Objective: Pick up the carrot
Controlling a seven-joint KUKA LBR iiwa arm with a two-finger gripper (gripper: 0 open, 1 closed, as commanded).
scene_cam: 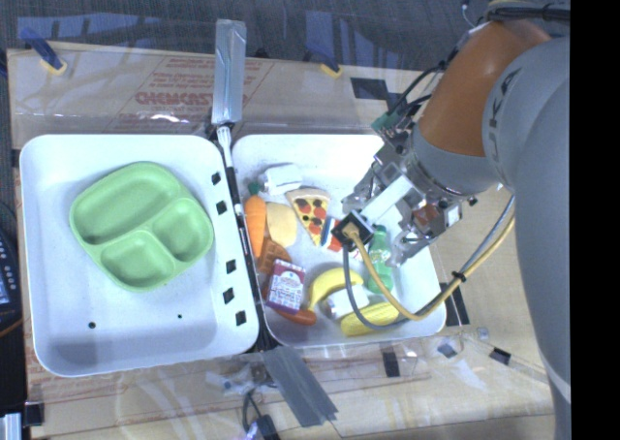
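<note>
Bench (87,70) is covered in clear film; carrot (256,223) is crowded by pizza slice (311,211) and banana (334,285); gripper (380,246) state cannot be told.

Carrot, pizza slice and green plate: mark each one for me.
carrot (256,222), camera view, on the middle of its orange body.
pizza slice (311,211), camera view, on its topped face.
green plate (141,225), camera view, on the ridge between its compartments.
</note>
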